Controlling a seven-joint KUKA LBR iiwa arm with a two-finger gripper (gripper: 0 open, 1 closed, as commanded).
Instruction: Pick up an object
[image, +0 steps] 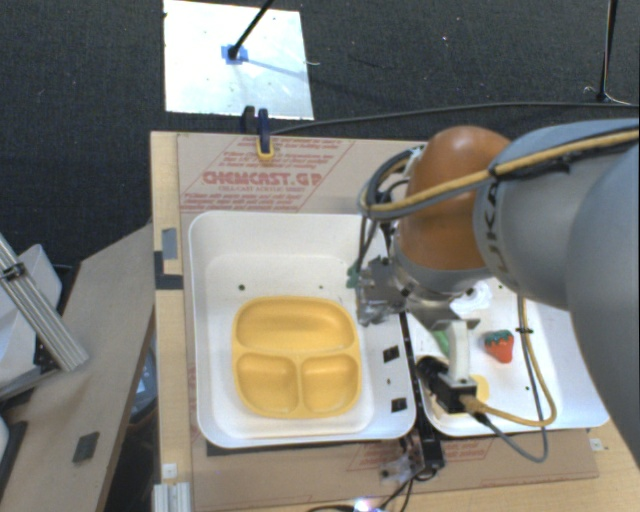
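The arm (520, 220) reached in from the right and hung over the wall where the two bins meet, its orange band (450, 200) above the far part of the right bin (562, 405). The claw (380, 298) sat low at the right-hand rim of the left bin (210, 300), close to the divide. Whether it was open or closed could not be told, since the wrist covered it from above.

In the left bin lay a yellow plate (296, 355) with three compartments, flat on the floor and toward the near side. Its right edge was near the claw but apart from it. In the right bin a small red strawberry toy (499, 346) with a green top lay beside the arm, with a white thing (482, 297) just beyond it, too hidden to name.

Both bins rested on a cardboard sheet (260, 170) printed in red, and a blue and yellow clamp (262, 130) stood at its far edge.
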